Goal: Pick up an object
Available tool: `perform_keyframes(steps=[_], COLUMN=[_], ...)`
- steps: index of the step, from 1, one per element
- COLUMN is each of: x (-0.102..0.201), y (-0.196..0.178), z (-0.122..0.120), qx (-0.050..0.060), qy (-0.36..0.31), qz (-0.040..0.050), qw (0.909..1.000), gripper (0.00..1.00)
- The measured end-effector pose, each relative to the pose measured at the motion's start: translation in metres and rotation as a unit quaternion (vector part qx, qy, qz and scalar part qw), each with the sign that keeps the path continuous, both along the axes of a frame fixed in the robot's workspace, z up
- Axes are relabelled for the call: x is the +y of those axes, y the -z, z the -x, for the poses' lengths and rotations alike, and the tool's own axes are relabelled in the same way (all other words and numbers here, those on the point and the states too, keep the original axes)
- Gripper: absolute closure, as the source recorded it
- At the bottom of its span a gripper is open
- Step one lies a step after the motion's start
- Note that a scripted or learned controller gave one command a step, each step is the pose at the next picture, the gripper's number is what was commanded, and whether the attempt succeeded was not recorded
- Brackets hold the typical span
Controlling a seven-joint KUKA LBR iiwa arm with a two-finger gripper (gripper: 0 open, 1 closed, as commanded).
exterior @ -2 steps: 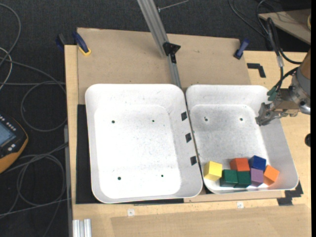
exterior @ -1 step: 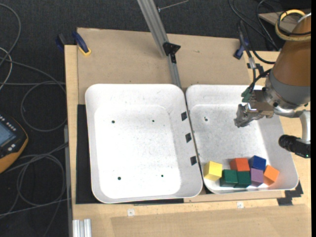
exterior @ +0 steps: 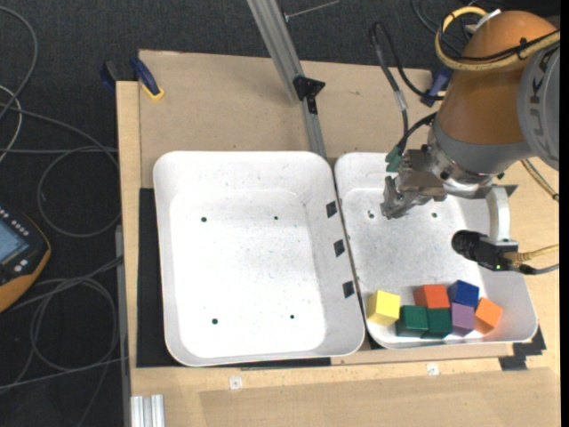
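Arm: the grey arm [exterior: 498,87] with its orange band reached in from 3 o'clock and hung over the upper part of the right bin [exterior: 356,265].
Gripper: the gripper [exterior: 396,205] pointed down toward the bin floor at about 11 o'clock within that bin, well apart from the blocks. Whether its tips were spread or together could not be told; nothing showed between them.
Blocks: seven small blocks lay clustered along the near wall of the right bin, at about 5 o'clock.
Yellow block [exterior: 385,306]: stood at the 9 o'clock end of the cluster, slightly apart from the rest.
Green blocks: a dark green block [exterior: 413,319] and a second green block [exterior: 438,322] lay touching each other along the near rim.
Red-orange block [exterior: 435,296]: sat just behind the green pair.
Blue block [exterior: 465,292]: lay at the 12 o'clock side of the purple block [exterior: 463,316].
Orange block [exterior: 488,312]: sat tilted at the 3 o'clock end of the cluster.
Left bin [exterior: 169,238]: lay beside the right one, joined along their shared edge by dark clips [exterior: 339,247].
Bench: a blue and yellow clamp [exterior: 145,78] gripped the board at 11 o'clock.
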State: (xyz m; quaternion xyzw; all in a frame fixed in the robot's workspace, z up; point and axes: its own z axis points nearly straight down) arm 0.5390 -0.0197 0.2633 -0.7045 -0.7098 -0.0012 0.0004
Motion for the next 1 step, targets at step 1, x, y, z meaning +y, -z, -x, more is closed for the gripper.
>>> perform_keyframes(steps=[1], x=[0.0578], y=[0.0172], z=[-0.012], qx=[0.002], qy=[0.0], qz=[0.0002], qw=[1.0], gripper=[1.0])
